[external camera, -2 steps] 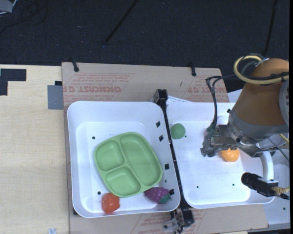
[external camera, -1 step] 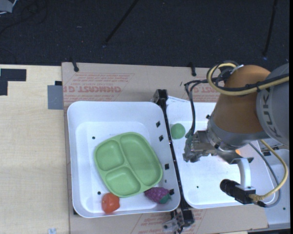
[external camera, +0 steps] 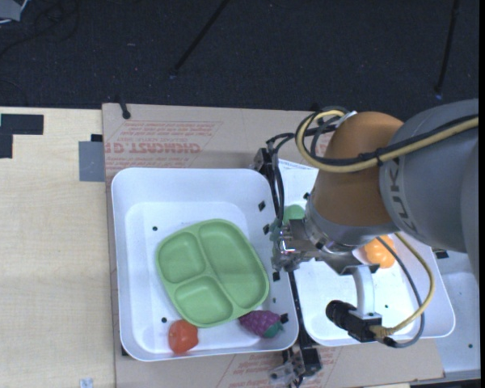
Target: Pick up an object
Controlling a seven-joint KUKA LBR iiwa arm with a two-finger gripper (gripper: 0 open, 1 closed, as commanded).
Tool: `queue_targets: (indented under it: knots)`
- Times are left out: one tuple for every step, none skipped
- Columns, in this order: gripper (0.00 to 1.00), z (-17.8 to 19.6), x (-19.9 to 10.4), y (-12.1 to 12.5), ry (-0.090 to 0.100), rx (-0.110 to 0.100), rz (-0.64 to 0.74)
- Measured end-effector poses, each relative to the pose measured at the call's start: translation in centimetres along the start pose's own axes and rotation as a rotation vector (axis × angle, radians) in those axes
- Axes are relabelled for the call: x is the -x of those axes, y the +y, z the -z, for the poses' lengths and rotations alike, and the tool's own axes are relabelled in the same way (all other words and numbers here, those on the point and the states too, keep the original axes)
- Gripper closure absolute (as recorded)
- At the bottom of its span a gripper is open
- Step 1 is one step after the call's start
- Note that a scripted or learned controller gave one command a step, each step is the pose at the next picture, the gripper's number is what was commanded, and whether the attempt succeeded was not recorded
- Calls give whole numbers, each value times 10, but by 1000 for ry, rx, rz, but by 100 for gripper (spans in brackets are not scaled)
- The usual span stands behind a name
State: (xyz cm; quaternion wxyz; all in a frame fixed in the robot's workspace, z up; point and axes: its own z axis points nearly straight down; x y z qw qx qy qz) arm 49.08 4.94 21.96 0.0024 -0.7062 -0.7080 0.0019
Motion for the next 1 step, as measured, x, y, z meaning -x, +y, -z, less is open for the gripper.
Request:
queue_targets:
  knots:
    - [100,6,-50,8,-1,3,1]
